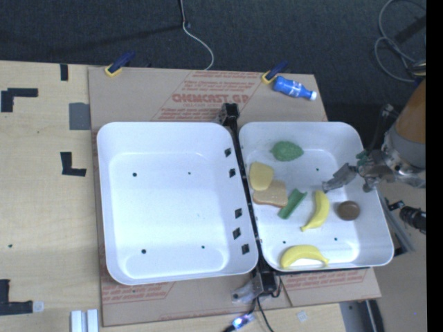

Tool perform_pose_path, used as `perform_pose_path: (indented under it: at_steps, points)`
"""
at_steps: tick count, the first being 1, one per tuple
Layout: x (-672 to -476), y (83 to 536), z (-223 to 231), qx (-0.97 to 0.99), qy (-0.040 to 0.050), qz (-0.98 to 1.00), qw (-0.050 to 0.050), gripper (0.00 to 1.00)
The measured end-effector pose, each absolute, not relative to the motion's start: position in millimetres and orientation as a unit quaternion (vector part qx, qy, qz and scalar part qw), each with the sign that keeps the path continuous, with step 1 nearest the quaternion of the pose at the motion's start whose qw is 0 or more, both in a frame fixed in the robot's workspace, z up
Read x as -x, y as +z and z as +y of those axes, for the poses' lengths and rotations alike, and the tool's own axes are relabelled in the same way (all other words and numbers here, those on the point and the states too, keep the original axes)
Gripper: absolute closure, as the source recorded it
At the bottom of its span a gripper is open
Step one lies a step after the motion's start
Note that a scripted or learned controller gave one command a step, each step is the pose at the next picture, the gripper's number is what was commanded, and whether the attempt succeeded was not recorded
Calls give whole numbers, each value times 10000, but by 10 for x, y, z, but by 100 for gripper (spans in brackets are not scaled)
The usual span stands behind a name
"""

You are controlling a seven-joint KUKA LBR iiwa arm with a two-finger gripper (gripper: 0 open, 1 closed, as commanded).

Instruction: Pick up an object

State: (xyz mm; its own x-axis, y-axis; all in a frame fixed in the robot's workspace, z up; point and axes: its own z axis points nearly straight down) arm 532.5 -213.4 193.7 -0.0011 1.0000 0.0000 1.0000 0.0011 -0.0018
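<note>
Hand (344, 177) above right bin (304, 131), near banana (317, 211)

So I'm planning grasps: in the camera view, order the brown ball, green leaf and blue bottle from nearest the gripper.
1. Brown ball, just below the gripper.
2. Green leaf, to its left in the right bin.
3. Blue bottle, outside the bin.

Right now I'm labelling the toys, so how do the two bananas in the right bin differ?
The upper banana stands nearly upright in the view, mid-bin beside the green stick; the lower banana lies flat along the right bin's near wall. The lower one looks thicker and more curved. Both are yellow.
</note>
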Motion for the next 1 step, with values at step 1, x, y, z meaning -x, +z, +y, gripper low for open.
perform_pose_path:
  at_steps: [1]
  points:
    - [-5514,807,-1973,7067,2,-7075,-4,0]
